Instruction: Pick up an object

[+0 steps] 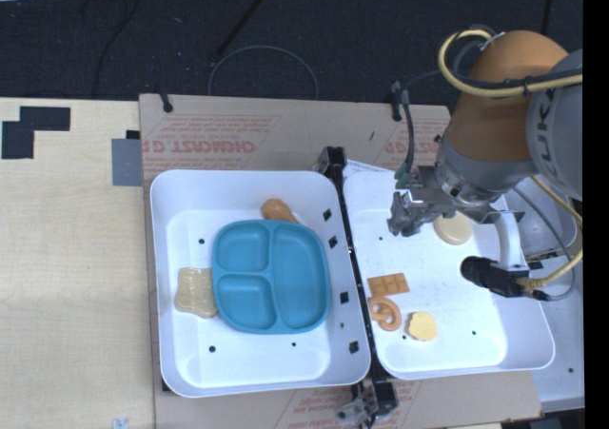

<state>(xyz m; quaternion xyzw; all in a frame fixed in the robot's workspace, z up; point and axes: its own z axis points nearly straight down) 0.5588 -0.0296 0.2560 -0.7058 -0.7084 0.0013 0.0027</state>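
White plastic of the right bin (533, 346) carries an orange cracker (388, 284), a pretzel (385, 313) and a yellow round piece (422, 326) at six o'clock from the gripper (404, 220), which hangs above them, seemingly to choose one.

fixed above the bench (76, 256), looking down at a slant — far enough back to take in both white bins side by side, left bin (181, 191) and right bin (533, 351). faces the dark floor with its cables beyond the bench's far edge, along the top of the frame. catches the arm (500, 104) entering from the right — near enough to make out small items in the bins.
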